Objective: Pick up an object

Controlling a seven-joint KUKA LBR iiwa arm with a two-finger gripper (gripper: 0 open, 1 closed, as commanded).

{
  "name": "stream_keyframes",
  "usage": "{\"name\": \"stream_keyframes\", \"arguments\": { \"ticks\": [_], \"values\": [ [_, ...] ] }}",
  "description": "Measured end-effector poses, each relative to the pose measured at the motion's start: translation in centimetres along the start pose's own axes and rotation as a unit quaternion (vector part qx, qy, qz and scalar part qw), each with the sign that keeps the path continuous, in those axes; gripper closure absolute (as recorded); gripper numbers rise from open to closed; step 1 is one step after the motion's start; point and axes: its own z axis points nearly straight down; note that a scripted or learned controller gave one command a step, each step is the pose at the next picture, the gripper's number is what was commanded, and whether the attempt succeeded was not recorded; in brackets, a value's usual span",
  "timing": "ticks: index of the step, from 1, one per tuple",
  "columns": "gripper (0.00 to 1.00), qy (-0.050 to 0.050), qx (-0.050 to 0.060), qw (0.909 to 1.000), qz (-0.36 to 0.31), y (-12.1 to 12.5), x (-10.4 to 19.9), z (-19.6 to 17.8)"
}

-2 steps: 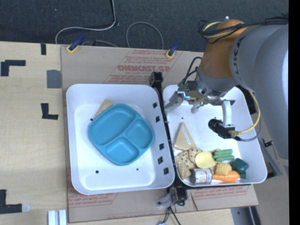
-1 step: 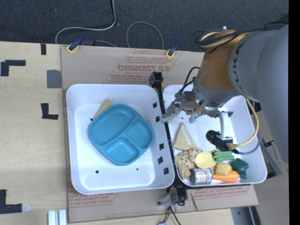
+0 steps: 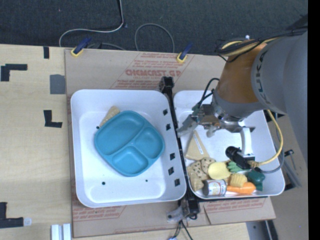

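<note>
Wedge (image 3: 196,147) apex up (upright axis)

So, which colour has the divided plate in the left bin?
Blue, a light turquoise shade. The divided plate shows best in the camera view.

Ok so the base of it all is a brown cardboard sheet with red print (image 3: 145,71), lying flat on a pale wooden bench top (image 3: 30,159). 2 shallow white plastic bins sit side by side on the sheet, the left one (image 3: 75,149) and the right one (image 3: 187,95), with a thin black divider strip (image 3: 172,129) between them. 2 blue and yellow clamps (image 3: 79,48) (image 3: 184,52) grip the sheet's far edge. A thin white cable (image 3: 120,14) loops over dark grey carpet (image 3: 200,9) beyond that edge. Left of the sheet there's black tape marks (image 3: 50,120) and a grey square patch (image 3: 57,83).
</note>
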Motion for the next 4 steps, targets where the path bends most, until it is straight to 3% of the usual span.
{"name": "stream_keyframes", "arguments": {
  "ticks": [1, 2, 3, 4],
  "values": [
    [0.0, 0.0, -0.004, 1.0, -0.002, 8.6, -0.9, 0.0],
    [0.0, 0.001, 0.003, 1.0, 0.0, -1.7, 0.7, 0.0],
    [0.0, 0.001, -0.003, 1.0, -0.004, 4.6, 6.5, 0.0],
    [0.0, -0.001, -0.002, 1.0, 0.002, 6.5, -1.8, 0.0]
  ]
}}
